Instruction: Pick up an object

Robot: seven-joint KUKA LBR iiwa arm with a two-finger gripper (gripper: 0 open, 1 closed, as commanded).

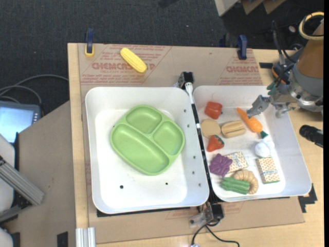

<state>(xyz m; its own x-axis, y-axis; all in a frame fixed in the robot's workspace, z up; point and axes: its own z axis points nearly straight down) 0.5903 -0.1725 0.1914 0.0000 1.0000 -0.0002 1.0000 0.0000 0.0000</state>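
orange carrot (249, 120) lies diagonal, tip upper-left.

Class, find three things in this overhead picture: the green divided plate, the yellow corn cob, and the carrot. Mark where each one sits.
green divided plate (134, 149), camera view, floor of its largest compartment.
yellow corn cob (133, 59), camera view, middle of the cob.
carrot (251, 121), camera view, middle of the orange body.

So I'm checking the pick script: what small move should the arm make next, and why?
Probably a short descent onto the carrot. The gripper sits at the carrot's upper end in the right bin, with nothing visibly between its fingers, so the carrot looks like the nearest target.
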